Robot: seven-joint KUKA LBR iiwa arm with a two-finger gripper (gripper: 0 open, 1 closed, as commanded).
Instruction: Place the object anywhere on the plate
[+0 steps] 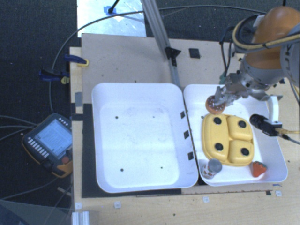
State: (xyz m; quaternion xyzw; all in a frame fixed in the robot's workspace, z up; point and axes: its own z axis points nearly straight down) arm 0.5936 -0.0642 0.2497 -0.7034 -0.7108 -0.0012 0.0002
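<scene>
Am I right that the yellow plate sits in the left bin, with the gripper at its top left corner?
Not quite. The camera view shows the yellow plate in the right bin, not the left bin. The rest holds: the gripper is at the plate's top left corner.

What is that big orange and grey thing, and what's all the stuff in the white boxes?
That is a robot arm, reaching in from the right. The camera sits above the bench and looks down at a slant. At the arm's end is its gripper, a hand with two fingers. It is over a small round brownish object at the top of the right bin; I can't tell if it is gripping it. That bin also holds a yellow plate with four compartments, a small grey-capped jar and a red strawberry-like toy. Beside it is the left bin. On the far left lies the robot's handheld controller.
</scene>
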